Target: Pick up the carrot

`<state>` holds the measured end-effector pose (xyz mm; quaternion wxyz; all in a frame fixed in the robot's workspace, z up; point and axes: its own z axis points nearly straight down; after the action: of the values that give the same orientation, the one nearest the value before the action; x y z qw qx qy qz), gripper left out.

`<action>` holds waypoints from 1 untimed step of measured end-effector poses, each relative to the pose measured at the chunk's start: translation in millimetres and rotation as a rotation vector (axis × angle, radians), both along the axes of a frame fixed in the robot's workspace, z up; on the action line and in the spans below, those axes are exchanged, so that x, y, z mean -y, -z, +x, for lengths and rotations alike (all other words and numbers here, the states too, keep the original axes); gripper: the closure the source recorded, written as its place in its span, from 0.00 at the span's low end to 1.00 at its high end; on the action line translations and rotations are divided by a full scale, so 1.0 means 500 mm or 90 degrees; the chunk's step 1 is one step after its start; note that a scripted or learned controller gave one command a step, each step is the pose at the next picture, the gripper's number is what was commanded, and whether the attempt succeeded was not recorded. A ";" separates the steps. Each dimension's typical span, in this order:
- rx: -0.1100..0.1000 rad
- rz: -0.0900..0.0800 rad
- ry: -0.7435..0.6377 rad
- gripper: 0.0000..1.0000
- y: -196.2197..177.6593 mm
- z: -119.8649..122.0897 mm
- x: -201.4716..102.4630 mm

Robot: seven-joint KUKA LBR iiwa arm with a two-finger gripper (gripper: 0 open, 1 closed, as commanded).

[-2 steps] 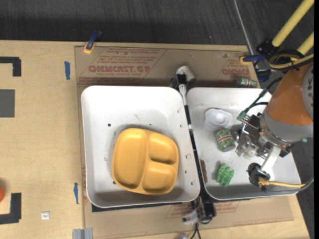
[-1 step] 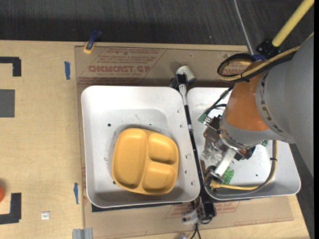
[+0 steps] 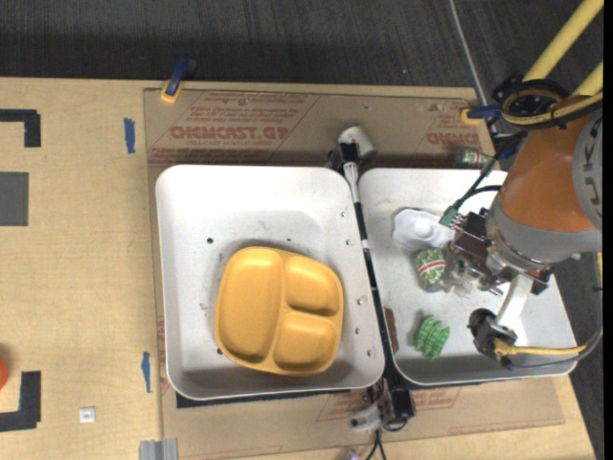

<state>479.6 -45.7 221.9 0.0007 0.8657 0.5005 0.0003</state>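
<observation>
Where the bench meets the left edge, a small orange-red shape [image 3: 3, 373], possibly the carrot, is cut off. Next, a yellow divided plastic tray [image 3: 279, 308] lies in the left white bin [image 3: 182, 257]. Rightward, the gripper [image 3: 460, 262] hangs just beside a green-and-white striped ball [image 3: 430, 268]; open or closed, I cannot tell.

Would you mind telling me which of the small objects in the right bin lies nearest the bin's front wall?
The ridged all-green object: it sits alone low in the bin, while the white object and the green-and-white one lie farther back.
</observation>
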 end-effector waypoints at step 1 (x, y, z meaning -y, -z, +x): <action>-0.004 0.002 0.226 1.00 0.076 -0.002 -0.088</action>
<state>478.5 -1.7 184.1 -0.0023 0.9405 0.3398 -0.0021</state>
